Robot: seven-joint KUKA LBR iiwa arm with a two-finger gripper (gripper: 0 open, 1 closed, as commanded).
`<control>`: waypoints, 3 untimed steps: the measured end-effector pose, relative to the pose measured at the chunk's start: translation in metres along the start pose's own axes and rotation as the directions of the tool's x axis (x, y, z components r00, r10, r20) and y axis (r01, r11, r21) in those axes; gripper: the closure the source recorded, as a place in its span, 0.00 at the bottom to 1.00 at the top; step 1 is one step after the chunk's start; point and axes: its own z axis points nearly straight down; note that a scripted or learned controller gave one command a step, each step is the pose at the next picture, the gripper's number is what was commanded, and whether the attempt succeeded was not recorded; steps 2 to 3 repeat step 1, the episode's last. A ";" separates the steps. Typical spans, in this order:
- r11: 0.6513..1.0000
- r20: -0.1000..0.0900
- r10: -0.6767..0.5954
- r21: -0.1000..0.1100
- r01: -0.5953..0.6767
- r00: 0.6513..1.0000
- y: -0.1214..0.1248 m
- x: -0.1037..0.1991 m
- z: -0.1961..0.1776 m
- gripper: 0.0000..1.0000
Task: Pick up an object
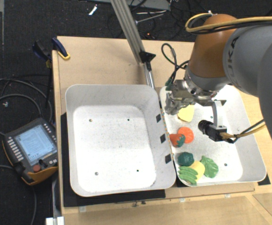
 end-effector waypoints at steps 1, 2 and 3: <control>1.000 0.000 -0.001 -0.003 0.001 1.000 -0.002 0.051 -0.015 1.00; 1.000 0.000 -0.001 -0.003 0.001 1.000 -0.002 0.051 -0.015 1.00; 1.000 0.000 -0.001 -0.003 0.001 1.000 -0.002 0.051 -0.015 1.00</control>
